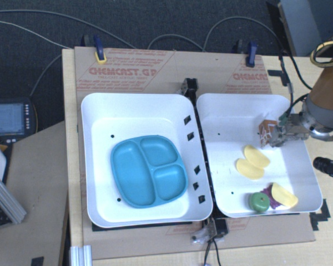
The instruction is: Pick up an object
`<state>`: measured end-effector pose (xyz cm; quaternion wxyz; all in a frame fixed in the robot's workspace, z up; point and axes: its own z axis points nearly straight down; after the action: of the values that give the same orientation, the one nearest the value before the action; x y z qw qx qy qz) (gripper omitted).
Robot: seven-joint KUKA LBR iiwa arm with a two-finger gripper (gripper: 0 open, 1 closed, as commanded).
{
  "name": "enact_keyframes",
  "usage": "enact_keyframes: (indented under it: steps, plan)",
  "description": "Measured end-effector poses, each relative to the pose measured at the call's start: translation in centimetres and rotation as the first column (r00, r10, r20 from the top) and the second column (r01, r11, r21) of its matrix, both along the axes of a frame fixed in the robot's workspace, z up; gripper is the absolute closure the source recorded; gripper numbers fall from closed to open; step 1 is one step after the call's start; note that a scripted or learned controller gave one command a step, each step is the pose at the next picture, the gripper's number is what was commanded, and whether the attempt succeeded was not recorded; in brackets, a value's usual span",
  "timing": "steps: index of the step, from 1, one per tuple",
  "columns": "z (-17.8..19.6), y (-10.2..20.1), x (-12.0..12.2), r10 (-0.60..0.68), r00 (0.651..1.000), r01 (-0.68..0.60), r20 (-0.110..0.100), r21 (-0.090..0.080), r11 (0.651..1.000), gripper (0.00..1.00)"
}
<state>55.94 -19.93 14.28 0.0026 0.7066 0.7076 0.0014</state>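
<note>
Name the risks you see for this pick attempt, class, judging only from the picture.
The claw hangs in the right bin above two pale yellow pieces that touch, so closing may nudge one aside. The green object sits tight against the bin's front wall, beside another yellow piece, leaving little room there.

Two blue clamps [100,54] pin a printed cardboard sheet [155,65] to the bench's far edge, cables [172,37] trail over dark carpet, and a small screen [8,118] sits at left.

A dark speckled carpet floor [155,10] is crossed by thin grey cables [55,24]. The pale wooden tabletop [155,65] is flanked by a small monitor [8,118].
</note>
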Motion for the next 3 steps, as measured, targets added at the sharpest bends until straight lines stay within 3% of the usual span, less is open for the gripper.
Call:
enact_keyframes:
  steps: [2, 3]
  plan:
    - [10.4, 0.5, -0.5, 0.001, 1.0, -0.001, 0.002, -0.001, 1.0, 1.0]
    - [11.1, 5.7, -0.3, 0.006, 1.0, -0.006, -0.005, 0.004, 1.0, 1.0]
